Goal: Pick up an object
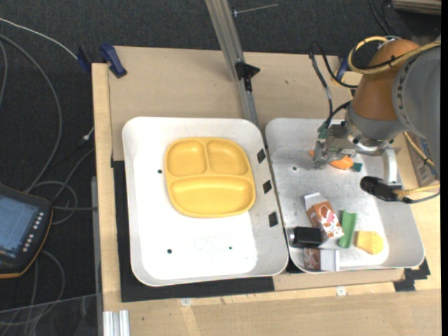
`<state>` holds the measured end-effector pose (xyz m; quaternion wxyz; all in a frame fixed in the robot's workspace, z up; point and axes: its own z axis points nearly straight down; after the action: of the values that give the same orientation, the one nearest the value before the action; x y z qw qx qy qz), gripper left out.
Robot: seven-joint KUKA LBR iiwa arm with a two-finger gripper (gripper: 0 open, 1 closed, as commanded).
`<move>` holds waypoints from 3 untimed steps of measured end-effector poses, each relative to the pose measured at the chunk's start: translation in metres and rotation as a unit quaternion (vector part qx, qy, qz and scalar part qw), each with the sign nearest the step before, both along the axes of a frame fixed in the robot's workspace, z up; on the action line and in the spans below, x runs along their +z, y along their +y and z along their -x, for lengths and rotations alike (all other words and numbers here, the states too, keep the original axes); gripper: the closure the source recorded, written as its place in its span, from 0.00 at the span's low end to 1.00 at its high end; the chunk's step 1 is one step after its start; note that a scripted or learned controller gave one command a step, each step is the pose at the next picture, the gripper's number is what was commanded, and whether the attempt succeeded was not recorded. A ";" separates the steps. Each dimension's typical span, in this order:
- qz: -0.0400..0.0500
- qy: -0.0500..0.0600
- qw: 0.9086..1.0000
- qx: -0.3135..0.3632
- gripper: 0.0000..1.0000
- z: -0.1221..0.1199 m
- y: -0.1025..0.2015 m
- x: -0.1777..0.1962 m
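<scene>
My gripper [329, 154] hangs over the upper middle of the right bin [294, 187], under the grey and orange wrist. An orange object with a teal bit [344, 164] lies right beside its tip, touching or nearly touching it. Whether that object sits between the fingers is hidden by the wrist. Lower in the same bin lie a brown and white carton [323, 215], a green piece [347, 228], a yellow piece [369, 241] and a black block [306, 236].
The left bin [140, 208] holds a yellow divided plate [208, 176]. A metal pole [227, 30] rises behind the bins. Cables trail from the wrist over the right bin's right side. A small printed packet [320, 260] lies at the right bin's front edge.
</scene>
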<state>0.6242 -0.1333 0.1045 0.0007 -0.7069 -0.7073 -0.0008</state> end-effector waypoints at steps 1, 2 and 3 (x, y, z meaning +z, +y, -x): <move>0.001 -0.003 1.000 0.001 1.00 0.001 0.009 0.060; 0.002 -0.004 1.000 0.000 1.00 0.004 0.004 0.107; 0.002 -0.005 1.000 0.000 1.00 -0.004 -0.002 0.166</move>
<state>0.6285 -0.1354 0.2706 -0.0041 -0.7066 -0.7076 -0.0024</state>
